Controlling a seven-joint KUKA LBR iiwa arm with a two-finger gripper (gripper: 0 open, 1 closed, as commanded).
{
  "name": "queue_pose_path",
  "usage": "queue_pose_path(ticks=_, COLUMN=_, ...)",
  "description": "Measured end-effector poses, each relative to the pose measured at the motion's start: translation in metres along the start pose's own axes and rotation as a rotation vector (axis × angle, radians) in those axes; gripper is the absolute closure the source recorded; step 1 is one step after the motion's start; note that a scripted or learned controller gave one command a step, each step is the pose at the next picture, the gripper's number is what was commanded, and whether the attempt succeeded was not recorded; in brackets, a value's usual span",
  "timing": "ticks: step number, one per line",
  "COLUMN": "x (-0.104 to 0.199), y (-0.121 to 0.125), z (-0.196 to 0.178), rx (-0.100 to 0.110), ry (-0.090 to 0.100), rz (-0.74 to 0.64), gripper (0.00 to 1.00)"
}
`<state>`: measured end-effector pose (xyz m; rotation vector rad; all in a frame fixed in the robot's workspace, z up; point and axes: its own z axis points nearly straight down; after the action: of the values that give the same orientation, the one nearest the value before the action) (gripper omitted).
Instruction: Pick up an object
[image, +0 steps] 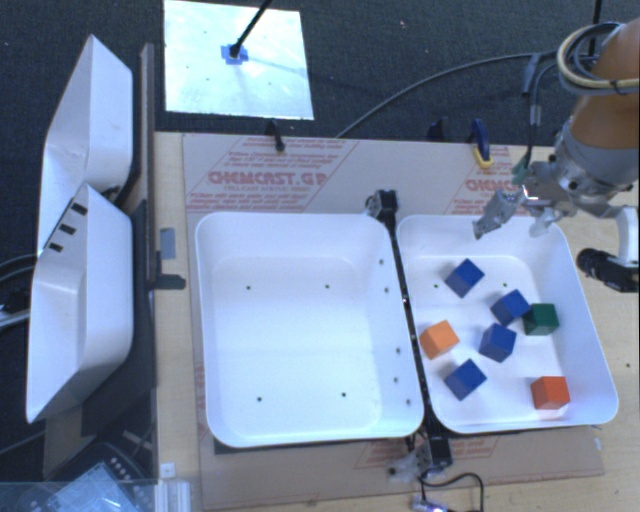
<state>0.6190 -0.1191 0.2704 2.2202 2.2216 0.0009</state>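
Open-fingered hand (518, 217) hovers above blue cube (464, 277) in right bin (588, 330).

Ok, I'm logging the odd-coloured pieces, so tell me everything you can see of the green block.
The green block is a small dark green cube with a plain matte look, possibly painted wood. It sits flat on the floor of the right bin, towards its right wall, turned slightly askew. A blue block lies right beside it on its left, apparently touching. Nothing grips it.
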Motion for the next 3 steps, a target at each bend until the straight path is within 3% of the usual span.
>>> queue_pose_path(ticks=1, x=-0.019, y=-0.012, z=0.003, rx=0.0, ry=0.0, rz=0.05, gripper=0.0)
queue_pose_path(ticks=2, x=-0.05, y=0.028, z=0.15, rx=0.009, ry=0.002, rz=0.002, gripper=0.0)
queue_pose_path(ticks=3, x=-0.033, y=0.018, z=0.163, rx=-0.009, ry=-0.002, rz=0.001, gripper=0.0)
